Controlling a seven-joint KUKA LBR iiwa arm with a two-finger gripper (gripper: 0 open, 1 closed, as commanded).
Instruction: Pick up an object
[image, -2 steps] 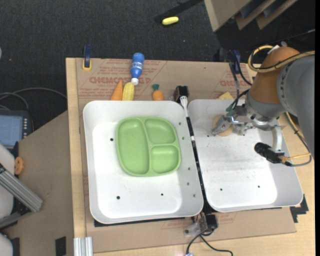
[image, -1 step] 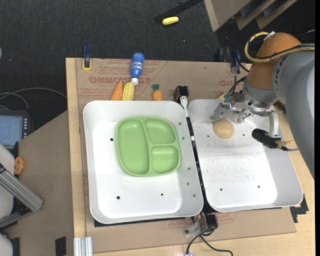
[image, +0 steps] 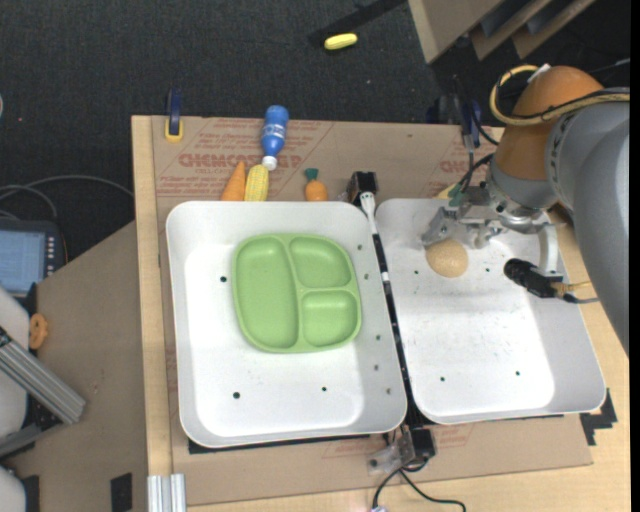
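Observation:
A tan, rounded object (image: 447, 260), like a small potato, lies in the right white bin (image: 500, 370) near its far left corner. My gripper (image: 458, 232) hangs just behind and above it, close to the bin's far wall, and its lower parts nearly meet the object's top edge. The grey arm with its orange band comes in from the upper right. Whether the gripper touches the tan object is not clear. The left white bin (image: 200, 360) bears a green divided plate (image: 297, 292) lying flat in its middle.
Behind the left bin, on the cardboard, lie a blue and white bottle (image: 273, 133), a yellow corn cob (image: 257, 182), an orange carrot (image: 233, 184), a small carrot (image: 315, 188) and a black item (image: 361, 184). A yellow object (image: 341, 41) lies on the dark floor.

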